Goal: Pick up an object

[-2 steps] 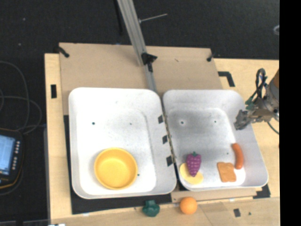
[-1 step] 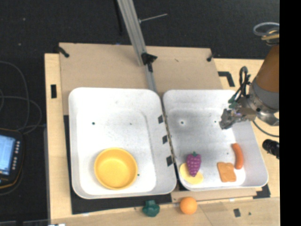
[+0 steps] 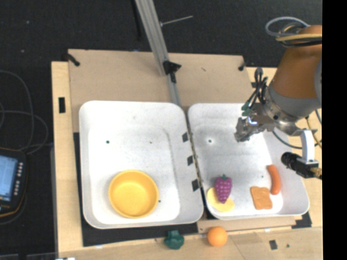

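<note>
- We start at the gripper (image 3: 246, 128), hanging over the upper part of the right bin (image 3: 217, 118); its fingers are a dark cluster from up here, and we cannot tell whether they are spread or pressed together.
- Nothing shows between them, so we judge the pick not yet made: everything is lying in a bin or on the table.
- Candidates sit toward six o'clock from the gripper, along the right bin's near wall: a purple grape bunch (image 3: 223, 187) resting on a pale yellow piece (image 3: 223, 202), an orange slab (image 3: 262, 197), and a red sausage (image 3: 275, 179) at about five o'clock.
- Left to do, as we read it: travel down-frame, descend, close, lift.
- Room looks generous under the gripper, where bare white floor runs between it and the items.
- The edges are tighter: the slab and the yellow piece lie close to the near rim, the sausage near the right wall.
- Further out, a yellow bowl (image 3: 133, 193) sits in the left bin (image 3: 130, 123), well apart.
- On the table (image 3: 119, 75) at six o'clock, outside the bins, lie an orange ball (image 3: 217, 236) and a green object (image 3: 174, 240).
</note>
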`<action>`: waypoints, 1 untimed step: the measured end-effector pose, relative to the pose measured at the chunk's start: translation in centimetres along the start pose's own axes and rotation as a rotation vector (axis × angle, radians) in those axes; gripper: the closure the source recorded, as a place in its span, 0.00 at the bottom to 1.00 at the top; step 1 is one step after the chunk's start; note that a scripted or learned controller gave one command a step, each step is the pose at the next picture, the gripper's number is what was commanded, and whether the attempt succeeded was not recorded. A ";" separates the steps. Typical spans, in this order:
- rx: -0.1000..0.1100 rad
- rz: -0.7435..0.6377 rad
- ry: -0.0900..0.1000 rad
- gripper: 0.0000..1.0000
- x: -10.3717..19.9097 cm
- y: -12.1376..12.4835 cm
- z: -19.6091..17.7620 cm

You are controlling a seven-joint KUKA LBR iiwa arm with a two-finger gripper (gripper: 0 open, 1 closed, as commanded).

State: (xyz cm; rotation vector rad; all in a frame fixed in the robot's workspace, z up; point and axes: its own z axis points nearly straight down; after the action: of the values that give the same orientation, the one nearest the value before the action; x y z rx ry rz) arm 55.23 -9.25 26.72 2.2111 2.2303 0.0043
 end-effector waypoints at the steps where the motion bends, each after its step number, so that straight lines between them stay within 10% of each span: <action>1: 0.001 0.002 -0.001 1.00 5.0 2.3 0.3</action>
State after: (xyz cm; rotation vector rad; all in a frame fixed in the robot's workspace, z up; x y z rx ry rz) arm 57.44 -4.23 26.40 2.2128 2.2283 0.0026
